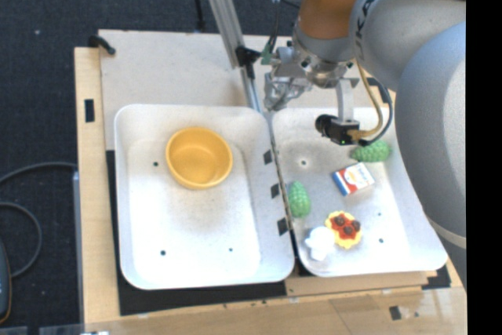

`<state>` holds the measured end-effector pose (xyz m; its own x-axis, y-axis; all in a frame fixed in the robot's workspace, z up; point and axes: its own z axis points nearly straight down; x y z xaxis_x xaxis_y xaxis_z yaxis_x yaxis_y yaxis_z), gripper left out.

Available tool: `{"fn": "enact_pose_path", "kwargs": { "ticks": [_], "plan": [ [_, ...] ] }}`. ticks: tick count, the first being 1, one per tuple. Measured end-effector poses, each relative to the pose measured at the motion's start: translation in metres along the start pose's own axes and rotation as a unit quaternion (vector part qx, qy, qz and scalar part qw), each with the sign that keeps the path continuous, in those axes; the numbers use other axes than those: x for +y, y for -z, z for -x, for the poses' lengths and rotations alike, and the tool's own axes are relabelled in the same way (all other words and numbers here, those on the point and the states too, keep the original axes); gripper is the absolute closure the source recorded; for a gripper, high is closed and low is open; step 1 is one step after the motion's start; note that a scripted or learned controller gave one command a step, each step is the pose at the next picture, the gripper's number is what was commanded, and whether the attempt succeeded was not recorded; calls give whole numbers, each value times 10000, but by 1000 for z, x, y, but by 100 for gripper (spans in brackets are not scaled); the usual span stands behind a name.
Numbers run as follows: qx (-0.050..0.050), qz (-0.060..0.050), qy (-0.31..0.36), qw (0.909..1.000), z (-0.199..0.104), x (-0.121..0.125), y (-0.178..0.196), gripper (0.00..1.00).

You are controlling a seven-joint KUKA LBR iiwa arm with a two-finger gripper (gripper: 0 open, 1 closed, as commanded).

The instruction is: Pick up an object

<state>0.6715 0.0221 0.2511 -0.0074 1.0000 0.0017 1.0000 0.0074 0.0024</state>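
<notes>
My gripper hangs over the far left corner of the right bin, just beside the divide between the two bins. Nothing shows in it. In the right bin lie a small green toy by the left wall, a white, blue and red box, a knobbly green toy near the far right, a yellow piece with red dots and a white lump at the front. A yellow bowl stands upright in the left bin.
A slanted metal rail rises behind the bins, close to the gripper's left. The arm's grey body covers the right bin's far right side. A black cable fitting hangs below the wrist.
</notes>
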Motion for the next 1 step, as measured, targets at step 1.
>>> {"fn": "enact_pose_path", "kwargs": {
  "ticks": [1],
  "plan": [
    [-9, -3, -5, 10000, -50, 8, -13, 100]
  ]
}}
